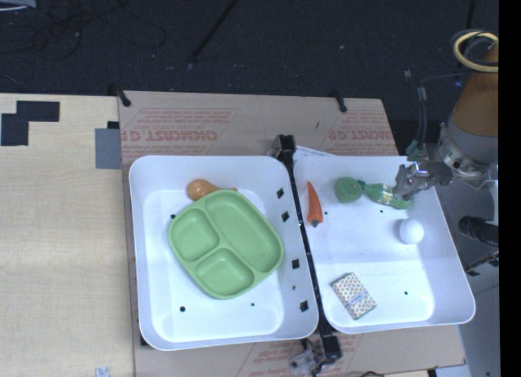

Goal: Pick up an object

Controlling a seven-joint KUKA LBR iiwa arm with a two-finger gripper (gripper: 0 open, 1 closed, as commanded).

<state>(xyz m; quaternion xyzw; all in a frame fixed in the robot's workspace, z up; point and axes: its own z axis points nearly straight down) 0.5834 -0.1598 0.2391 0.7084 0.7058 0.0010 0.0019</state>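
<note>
Reaching in from the right of the camera view, the arm [476, 115] is bringing its gripper [404, 186] down over the far right part of the right bin [456, 286], close to that bin's right wall. The tool is sitting right at the tail of the green toy [362, 191], whose rounded head is lying toward the bin's far middle; whether the tool is already gripping that tail or merely touching it is too small to tell, and I cannot tell how wide the pincer is standing.

A white ball [410, 231] is resting just nearer along the right wall, an orange carrot [313, 203] is lying against the divider edge, and a patterned box [353, 295] is sitting toward the near edge. In the left bin [142, 286] a green divided plate [225, 243] is covering the middle, with an orange piece [200, 189] peeking out at its far edge.

Doing this well likely means centring on the toy's thin tail, descending squarely, and staying clear of the wall and the ball.
</note>
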